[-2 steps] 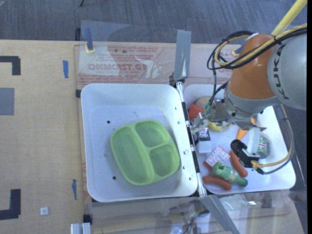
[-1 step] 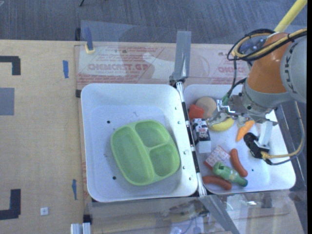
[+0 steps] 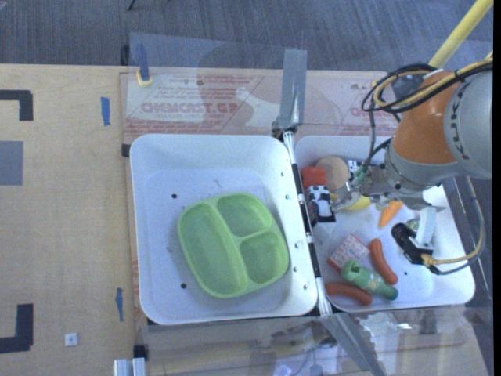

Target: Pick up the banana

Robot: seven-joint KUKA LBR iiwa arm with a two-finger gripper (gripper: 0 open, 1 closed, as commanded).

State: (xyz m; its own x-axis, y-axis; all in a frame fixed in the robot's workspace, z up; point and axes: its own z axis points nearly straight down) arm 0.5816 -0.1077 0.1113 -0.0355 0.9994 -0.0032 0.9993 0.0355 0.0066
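Bins come first: we see the left bin [image 3: 149,178] carrying a green divided plate [image 3: 233,244] and the right bin [image 3: 454,288] crowded with toy food. Over its upper edge hangs the arm [image 3: 434,135], its gripper [image 3: 362,188] low above the banana [image 3: 357,204], which peeks out yellow beside a tan ball [image 3: 332,171]. We cannot tell how the jaws stand. We judge that the neighbouring carrot [image 3: 389,212] could spoil the grasp.
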